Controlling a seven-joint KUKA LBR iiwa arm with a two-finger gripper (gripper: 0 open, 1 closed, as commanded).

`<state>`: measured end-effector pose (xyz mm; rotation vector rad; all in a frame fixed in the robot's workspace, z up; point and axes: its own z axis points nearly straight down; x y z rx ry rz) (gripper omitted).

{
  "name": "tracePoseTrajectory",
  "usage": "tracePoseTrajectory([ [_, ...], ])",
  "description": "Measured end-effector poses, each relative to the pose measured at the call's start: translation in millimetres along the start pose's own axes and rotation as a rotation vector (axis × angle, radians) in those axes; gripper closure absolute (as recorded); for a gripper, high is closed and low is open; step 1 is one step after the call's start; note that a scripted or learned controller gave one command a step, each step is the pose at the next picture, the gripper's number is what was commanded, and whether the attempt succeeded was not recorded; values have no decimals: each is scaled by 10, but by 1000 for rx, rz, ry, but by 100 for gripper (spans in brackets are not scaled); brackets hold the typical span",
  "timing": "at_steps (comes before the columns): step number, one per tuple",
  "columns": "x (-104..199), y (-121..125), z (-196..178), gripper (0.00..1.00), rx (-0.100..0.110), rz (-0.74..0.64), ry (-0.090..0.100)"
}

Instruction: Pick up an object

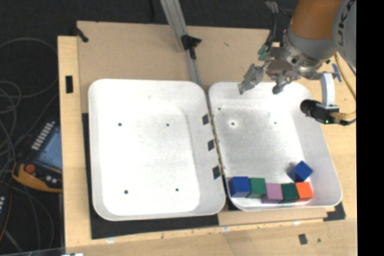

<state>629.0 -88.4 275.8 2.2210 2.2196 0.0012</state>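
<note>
**Counter** (144, 39): a pale board carrying two shallow white bins side by side, their inner edges touching along a row of small dark clips.

**Left bin** (102, 129): bare white floor with a few small dark dots.

**Right bin** (324, 147): holds all the blocks, gathered against the near wall – most likely where they slid and settled, since the walls stop them.

- blue block (240, 185), leftmost of a row along the near wall
- dark green block (258, 186), touching the blue one
- lilac block (274, 191), next in the row
- second green block (290, 191), next again
- orange block (305, 190), right end of the row
- second blue block (302, 171), turned at an angle, just behind the orange one and standing a little apart from the row

**Arm** (318, 3): grey with an orange band, reaching in from the right, poised over the far right corner of the right bin.

**Hand** (261, 81): two fingers spread apart, nothing between them, hanging above the bin's far edge – well apart from every block.

**Judgement**: the pick is not yet begun. The hand is spread ready for a grasp, but it must cross the whole bin toward the near wall. The angled blue block looks the easiest target, having free sides; the row blocks are packed tight, leaving little room for fingers.
</note>
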Motion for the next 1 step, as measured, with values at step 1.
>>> tracePoseTrajectory([
  [1, -474, -146, 1779, 0, 8, 2, -1],
])
